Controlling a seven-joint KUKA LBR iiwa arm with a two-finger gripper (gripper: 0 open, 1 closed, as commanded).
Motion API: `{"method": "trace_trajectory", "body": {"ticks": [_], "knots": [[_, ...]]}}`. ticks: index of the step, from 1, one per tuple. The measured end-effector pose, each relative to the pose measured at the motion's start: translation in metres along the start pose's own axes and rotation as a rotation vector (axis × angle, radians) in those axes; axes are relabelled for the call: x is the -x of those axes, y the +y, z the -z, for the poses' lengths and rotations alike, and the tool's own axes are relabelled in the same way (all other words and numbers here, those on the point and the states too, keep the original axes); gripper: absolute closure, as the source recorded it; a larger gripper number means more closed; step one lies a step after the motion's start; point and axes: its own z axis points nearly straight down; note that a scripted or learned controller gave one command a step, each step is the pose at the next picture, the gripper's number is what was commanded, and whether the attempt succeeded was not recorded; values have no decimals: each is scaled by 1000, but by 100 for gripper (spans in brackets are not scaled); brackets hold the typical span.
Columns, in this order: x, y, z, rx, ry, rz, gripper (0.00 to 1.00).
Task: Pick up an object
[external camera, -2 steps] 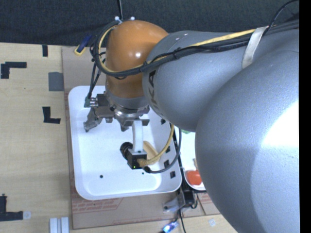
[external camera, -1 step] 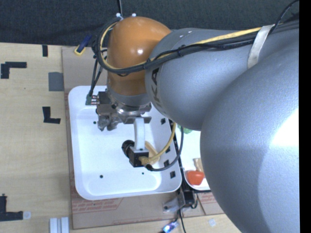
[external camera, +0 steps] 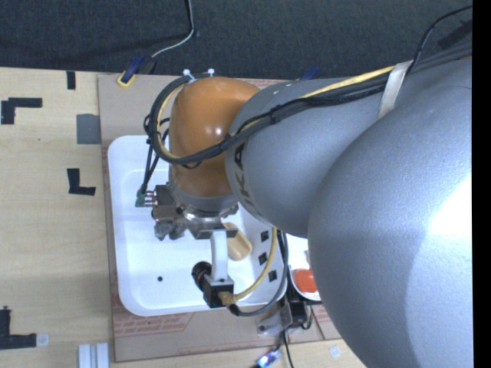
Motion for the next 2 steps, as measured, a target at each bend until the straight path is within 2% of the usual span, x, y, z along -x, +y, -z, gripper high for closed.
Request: {"method": "trace_trajectory", "body": {"ticks": [1, 2], "knots": [[1, 0, -127, -7, -5, 0, 100], [29, 101, -94, 14, 2, -3, 100]]}}
